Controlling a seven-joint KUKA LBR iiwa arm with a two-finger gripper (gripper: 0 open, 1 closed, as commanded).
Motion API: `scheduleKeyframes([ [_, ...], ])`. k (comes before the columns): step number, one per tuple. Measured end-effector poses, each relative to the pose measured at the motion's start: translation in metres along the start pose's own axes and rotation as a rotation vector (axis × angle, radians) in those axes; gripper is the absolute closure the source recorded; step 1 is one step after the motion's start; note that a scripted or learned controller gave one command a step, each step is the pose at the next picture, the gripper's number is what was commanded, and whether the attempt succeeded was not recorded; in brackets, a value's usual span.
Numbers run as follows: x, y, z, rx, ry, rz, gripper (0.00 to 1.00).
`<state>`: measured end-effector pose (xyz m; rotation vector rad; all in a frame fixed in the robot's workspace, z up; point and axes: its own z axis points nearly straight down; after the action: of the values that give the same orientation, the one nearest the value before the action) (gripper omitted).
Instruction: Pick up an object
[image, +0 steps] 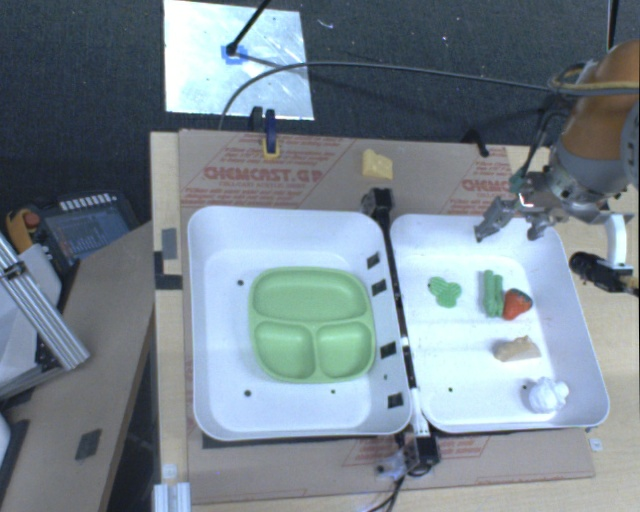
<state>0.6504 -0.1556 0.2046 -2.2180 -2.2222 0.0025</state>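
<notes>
Camera view: gripper (513, 219) hangs over the far edge of the right bin (570, 300), fingers spread apart, nothing between them. Grey arm w/ orange band (600, 120) comes in from upper right.

Right bin contents, all lying on the floor, none touching the gripper:
- green broccoli-like toy (445, 292), approx. bin centre, left of the rest
- green bean-like piece (492, 293), upright in frame, just right of the broccoli
- red strawberry-like toy (517, 303), touching or just beside the bean's right side; can't tell which
- tan bread-like chunk (517, 349), near side of the strawberry
- white crumpled item (544, 395), near-right corner of bin; type unclear

Left bin (210, 330): light-green 3-compartment plate (310, 325) in the middle, flat.

Outside the bins: yellow cheese-like wedge (377, 164) on the cardboard sheet (300, 170), beyond the gap between the bins. Black cable (400, 70) runs across the far bench.
</notes>
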Motion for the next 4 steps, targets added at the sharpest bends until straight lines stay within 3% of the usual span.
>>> scheduleKeyframes([
  [2, -0.016, 0.007, 0.101, -0.002, -0.001, 0.001, 0.00],
  [3, -0.016, 0.009, 0.086, -0.009, -0.002, 0.000, 1.00],
  [4, -0.019, 0.008, 0.021, -0.011, -0.002, 0.001, 1.00],
])
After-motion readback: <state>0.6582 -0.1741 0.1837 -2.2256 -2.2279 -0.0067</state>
